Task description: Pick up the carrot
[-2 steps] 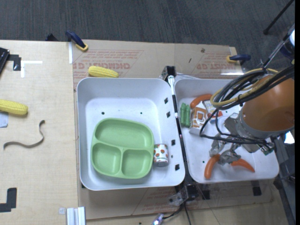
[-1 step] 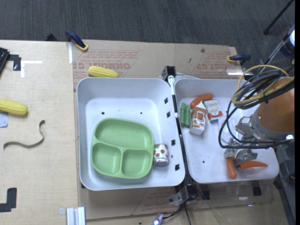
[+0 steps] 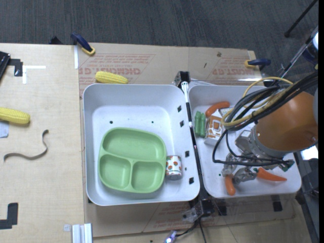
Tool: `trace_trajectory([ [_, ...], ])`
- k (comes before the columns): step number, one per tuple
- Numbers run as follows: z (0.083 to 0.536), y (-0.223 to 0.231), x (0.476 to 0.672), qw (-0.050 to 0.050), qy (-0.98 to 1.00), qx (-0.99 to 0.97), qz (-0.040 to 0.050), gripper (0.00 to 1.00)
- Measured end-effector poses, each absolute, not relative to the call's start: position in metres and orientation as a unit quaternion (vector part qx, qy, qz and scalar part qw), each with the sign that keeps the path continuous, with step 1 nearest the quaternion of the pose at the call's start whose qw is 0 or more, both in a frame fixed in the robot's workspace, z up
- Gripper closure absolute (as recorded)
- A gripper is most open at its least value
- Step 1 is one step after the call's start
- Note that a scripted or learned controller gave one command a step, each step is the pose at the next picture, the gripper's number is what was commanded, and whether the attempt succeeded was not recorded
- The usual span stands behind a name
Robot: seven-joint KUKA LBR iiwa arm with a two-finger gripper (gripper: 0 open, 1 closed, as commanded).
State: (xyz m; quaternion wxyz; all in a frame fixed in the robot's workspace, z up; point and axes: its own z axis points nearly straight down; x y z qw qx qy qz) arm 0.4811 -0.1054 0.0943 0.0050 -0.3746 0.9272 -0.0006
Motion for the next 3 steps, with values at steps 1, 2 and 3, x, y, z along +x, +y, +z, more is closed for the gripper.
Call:
trace_trajectory([
  [1,0.094,-0.197,0.523,0.004,0.874,-0.486,-0.0016,1.0],
  [2,0.095,-0.221,0.482,0.005,0.814,-0.581,-0.0028,1.0],
  [3,0.105,-0.22,0.5,0.003,0.699,-0.715,0.0003,1.0],
])
